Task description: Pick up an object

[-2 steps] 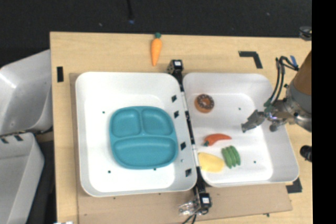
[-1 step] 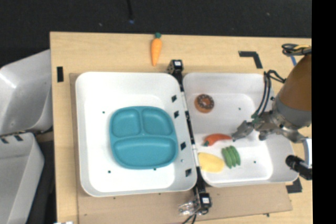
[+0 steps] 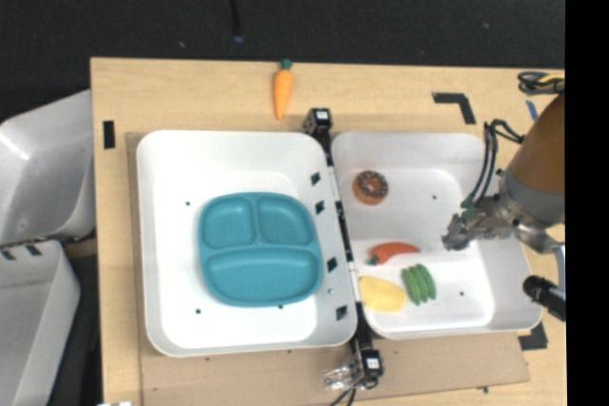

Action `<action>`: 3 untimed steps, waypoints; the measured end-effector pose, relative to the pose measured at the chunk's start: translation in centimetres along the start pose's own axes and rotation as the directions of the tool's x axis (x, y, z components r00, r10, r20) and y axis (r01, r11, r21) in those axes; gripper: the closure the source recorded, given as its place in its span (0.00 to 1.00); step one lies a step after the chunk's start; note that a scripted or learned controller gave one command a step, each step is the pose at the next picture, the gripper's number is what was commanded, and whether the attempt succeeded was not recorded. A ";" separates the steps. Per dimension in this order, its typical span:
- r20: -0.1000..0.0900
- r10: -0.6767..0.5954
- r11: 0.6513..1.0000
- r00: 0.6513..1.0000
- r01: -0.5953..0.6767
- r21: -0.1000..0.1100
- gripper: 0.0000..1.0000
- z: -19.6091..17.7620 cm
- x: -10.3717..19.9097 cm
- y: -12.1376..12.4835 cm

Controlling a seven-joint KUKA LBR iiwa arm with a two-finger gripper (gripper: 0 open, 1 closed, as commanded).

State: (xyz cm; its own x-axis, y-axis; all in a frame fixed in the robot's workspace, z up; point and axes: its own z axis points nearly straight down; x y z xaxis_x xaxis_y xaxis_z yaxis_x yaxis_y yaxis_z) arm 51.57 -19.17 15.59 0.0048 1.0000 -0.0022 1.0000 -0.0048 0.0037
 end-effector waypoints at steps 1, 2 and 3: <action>0.000 -0.008 1.000 1.000 0.008 -0.003 1.00 -4.8 0.7 0.3; 0.001 -0.008 1.000 1.000 0.008 -0.004 1.00 -10.3 0.6 0.5; -0.002 -0.010 1.000 1.000 0.010 0.001 1.00 -9.3 5.0 0.9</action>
State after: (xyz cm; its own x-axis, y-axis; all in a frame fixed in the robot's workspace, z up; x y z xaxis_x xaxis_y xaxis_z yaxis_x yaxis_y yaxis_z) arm 52.49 -14.12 24.89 -0.0056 1.0000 -0.0006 1.0000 0.0056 0.0022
